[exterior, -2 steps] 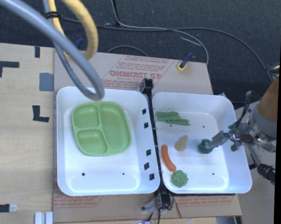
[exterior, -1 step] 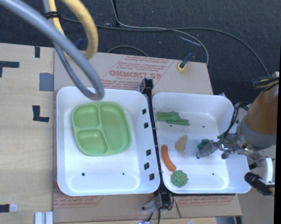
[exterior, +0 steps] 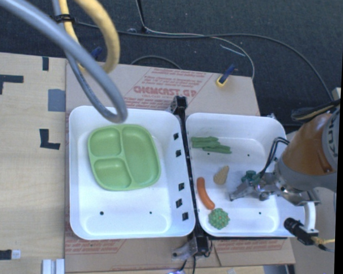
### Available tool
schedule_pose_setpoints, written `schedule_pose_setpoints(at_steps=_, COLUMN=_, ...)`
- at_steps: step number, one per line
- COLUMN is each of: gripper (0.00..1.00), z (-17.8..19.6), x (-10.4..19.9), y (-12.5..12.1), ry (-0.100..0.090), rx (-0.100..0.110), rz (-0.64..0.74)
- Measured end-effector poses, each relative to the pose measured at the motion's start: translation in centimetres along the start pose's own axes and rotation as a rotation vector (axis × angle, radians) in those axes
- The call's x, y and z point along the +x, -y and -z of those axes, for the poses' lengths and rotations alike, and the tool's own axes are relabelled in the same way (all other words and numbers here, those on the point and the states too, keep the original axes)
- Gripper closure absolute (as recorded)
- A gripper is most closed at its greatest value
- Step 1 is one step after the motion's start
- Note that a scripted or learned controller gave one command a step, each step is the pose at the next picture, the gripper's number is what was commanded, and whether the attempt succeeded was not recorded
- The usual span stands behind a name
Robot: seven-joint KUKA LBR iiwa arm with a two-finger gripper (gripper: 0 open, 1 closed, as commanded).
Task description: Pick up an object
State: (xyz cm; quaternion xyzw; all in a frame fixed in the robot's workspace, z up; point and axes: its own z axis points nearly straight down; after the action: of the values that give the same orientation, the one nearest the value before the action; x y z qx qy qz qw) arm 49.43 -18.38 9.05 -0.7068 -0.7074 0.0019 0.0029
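Two white bins side by side on a table. Left bin: a green divided plate. Right bin: green beans, a tan lump, an orange sausage, broccoli. Hand low over the right bin's floor, apart from the food, probably lining up a pick. Finger opening impossible to tell; nothing visibly held.

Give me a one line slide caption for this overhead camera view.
Gripper low in the right bin near toy foods; green divided plate sits in the left bin.
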Motion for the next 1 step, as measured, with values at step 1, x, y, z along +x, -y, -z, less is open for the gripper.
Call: schedule_pose_setpoints(at_steps=1, gripper=0.0, z=-0.49, x=-0.01, y=-0.05, ry=0.003, rx=-0.007, rz=0.0)
